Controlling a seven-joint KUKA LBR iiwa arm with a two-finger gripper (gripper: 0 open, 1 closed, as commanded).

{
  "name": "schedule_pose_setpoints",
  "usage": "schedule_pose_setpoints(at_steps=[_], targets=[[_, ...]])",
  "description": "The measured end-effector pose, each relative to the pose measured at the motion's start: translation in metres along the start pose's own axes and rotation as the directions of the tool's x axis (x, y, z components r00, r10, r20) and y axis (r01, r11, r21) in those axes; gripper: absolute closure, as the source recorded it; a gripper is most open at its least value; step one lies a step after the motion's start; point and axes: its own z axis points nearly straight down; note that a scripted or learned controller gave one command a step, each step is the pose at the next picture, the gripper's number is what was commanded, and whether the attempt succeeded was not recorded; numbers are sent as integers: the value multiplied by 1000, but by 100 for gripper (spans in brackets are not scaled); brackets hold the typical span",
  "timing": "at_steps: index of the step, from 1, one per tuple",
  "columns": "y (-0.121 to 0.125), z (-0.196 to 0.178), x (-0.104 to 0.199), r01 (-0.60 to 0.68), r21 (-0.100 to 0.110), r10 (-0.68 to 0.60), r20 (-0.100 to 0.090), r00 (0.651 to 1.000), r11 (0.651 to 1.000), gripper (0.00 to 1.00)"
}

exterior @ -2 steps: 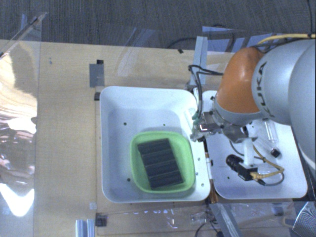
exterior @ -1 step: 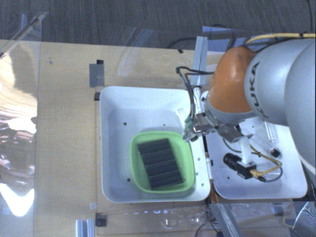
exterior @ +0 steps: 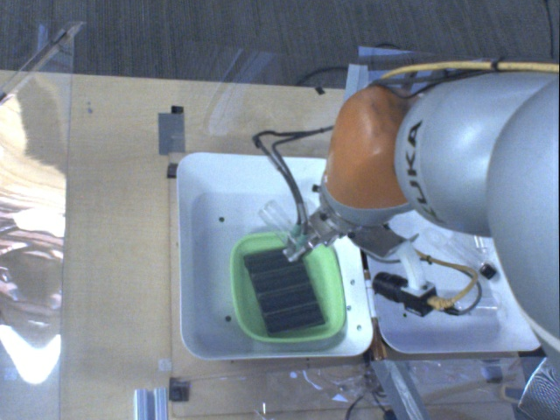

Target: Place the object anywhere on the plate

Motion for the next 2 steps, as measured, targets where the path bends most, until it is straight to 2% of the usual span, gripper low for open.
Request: schedule_pose_setpoints(at_steps=[1, 2], targets=[[0, 0, 0, 0, 0, 0, 0, 1000, 1000, 0], [-10, -4, -58, 14, -2, -14, 2, 1000, 1000, 0]])
